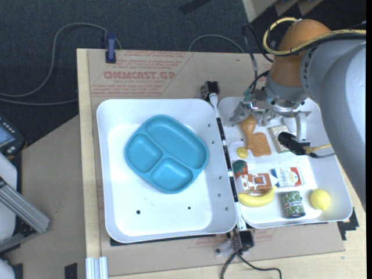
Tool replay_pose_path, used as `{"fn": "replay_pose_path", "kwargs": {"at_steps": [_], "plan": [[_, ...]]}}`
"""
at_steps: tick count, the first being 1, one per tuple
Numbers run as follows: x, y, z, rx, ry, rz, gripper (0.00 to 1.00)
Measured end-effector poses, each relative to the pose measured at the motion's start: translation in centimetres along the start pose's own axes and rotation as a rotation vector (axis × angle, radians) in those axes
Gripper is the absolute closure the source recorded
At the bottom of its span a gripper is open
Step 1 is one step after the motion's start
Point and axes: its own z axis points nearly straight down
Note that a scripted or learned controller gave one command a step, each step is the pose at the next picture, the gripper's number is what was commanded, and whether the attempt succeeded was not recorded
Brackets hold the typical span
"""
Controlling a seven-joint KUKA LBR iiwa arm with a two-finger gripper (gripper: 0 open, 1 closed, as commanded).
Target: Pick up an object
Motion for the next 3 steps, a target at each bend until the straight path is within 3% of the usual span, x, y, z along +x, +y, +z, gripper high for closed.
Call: {"fn": "replay_pose_path", "kwargs": {"at_steps": [3], "plan": [[-0.01,-0.01,0.00,0.001,0.000,0.000,0.00]]}}
